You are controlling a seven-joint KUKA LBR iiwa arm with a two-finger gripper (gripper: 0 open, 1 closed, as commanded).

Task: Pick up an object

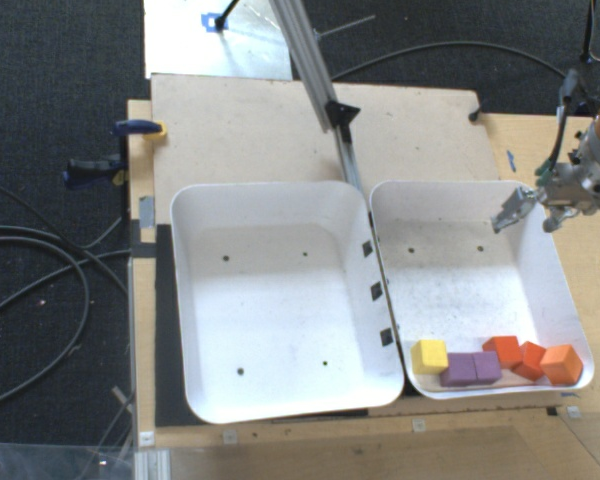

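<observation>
Blocks lined up along the right bin's near wall.
A yellow block, purple block and three orange blocks sit in the right bin; farther back, the gripper hangs over its right rim, fingers spread wide, holding nothing.

No text, label, brand, number or sign can be read anywhere on the bench. The blocks in the right bin carry plain faces: the yellow block, the purple block and the orange blocks bear no markings. The small black squares along the divide between the bins (tape, perhaps) show no lettering either.
</observation>
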